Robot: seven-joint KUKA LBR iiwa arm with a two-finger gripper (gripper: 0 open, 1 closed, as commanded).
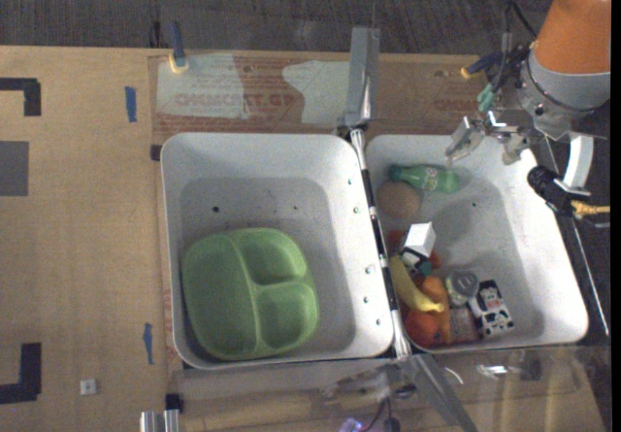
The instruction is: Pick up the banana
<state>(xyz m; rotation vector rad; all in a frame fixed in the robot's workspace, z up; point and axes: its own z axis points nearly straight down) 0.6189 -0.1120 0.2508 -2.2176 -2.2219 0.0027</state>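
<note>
The yellow banana (413,288) lies in the right bin (529,255), close to its left wall, among other small items near the front. My gripper (487,143) hangs over the bin's back right part, well behind and to the right of the banana. Its two fingers stand spread apart, open, with nothing between them. Above it, the orange-banded arm (574,17) comes in from the upper right.
An orange fruit (427,325), a small can (462,284), a white toy car (493,310) and a white box (419,238) crowd the banana. Behind them lie a brown round fruit (398,199) and a green bottle (427,178). The left bin (194,178) holds a green divided plate (250,292).
</note>
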